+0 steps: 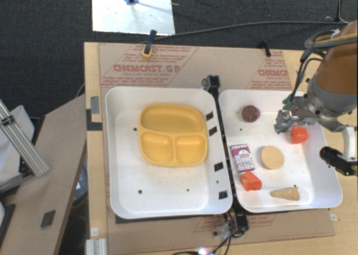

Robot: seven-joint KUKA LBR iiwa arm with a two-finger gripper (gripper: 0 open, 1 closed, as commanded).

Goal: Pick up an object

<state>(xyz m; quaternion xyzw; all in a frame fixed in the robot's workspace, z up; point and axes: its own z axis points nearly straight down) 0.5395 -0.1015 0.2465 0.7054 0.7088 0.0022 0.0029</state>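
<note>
The right bin (330, 184) holds several small items: a dark red round piece (250, 113), a small printed box (242, 157), a tan disc (272, 157), a red-orange block (251, 181), a tan wedge (285, 193) and an orange-red piece (298, 135). My gripper (286, 121) hangs over the bin's upper right part, with the grey and orange arm reaching in from the right. The orange-red piece lies just below and to the right of the gripper, close against it. The arm's body hides how the two meet.
The left bin (123, 192) holds a yellow divided plate (172, 135). Black clips line the seam between the bins (221, 153). A black fitting (335, 160) juts in at the right bin's right edge. A cable (235, 24) crosses behind the bench.
</note>
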